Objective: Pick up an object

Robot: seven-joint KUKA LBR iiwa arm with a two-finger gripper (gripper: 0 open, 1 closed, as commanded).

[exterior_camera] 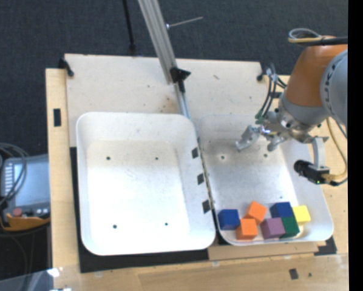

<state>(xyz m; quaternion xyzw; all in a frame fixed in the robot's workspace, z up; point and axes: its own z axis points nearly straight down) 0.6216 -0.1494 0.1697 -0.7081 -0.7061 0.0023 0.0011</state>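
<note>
Nearest the lens, the counter's front edge, pale wood, runs under both bins. Left bin: white, shallow, a few dark specks on its floor, no objects in it. Grey pole slants up from between the bins at the back.

Right bin: a cluster of small blocks sits tight against its near wall. Left to right: blue block, orange block with a second orange block just behind it, purple block, green block, a darker blue block behind, yellow block at the right end. Most are touching or just beside a neighbour.

Tool: hangs over the far half of the right bin, well apart from the cluster, nothing between its fingers. Whether the fingers stand apart or together cannot be told at this angle. Orange-banded arm enters from the right.

Step in hand, as I judge it: approach, before any grasp. Next move calls for travel toward the near wall, then a descent on one block. The crowding looks awkward; the blue block at the left end seems to offer the freest side.
</note>
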